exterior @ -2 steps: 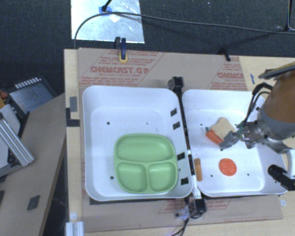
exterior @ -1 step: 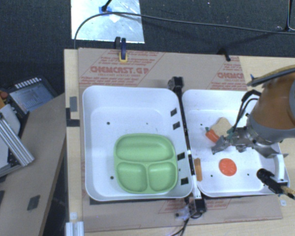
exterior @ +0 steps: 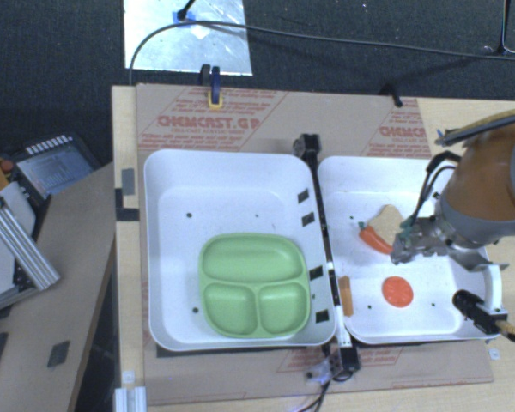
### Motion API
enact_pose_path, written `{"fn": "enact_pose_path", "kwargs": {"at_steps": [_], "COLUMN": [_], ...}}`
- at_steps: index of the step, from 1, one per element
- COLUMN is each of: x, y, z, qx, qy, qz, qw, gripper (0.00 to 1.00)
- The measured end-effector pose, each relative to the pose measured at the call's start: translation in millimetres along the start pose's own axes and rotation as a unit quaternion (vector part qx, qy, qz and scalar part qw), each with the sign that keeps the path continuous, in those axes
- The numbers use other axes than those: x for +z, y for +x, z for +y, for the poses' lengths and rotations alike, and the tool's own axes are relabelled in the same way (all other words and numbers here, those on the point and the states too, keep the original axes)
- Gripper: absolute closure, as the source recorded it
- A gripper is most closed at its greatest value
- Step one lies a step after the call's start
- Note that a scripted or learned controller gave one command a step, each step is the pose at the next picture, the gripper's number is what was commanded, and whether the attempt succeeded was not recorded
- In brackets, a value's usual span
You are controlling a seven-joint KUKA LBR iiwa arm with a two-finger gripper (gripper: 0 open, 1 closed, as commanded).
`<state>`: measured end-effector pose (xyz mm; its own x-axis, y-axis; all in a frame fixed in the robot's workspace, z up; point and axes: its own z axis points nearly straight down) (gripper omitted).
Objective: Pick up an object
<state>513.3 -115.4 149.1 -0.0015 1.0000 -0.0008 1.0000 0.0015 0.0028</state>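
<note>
Down front, green divided plate [exterior: 256,283] sits in the left bin [exterior: 167,196]. Over in the right bin [exterior: 369,326], the gripper [exterior: 409,245] hovers just right of the carrot [exterior: 376,239] and tan piece [exterior: 384,221]; its grip state can't be told. Red disc [exterior: 398,292] lies just below.

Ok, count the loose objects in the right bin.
4: a carrot and tan piece by the gripper, a red disc toward the front, an orange stick along the left wall. The arm may hide more.
</note>
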Motion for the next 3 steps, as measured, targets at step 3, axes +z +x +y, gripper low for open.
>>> {"fn": "enact_pose_path", "kwargs": {"at_steps": [3], "x": [-125.8], "y": [-2.1], "z": [1.9], "qx": [-0.001], "qy": [-0.001], "qz": [0.000], "qw": [1.0000], "gripper": [1.00]}}
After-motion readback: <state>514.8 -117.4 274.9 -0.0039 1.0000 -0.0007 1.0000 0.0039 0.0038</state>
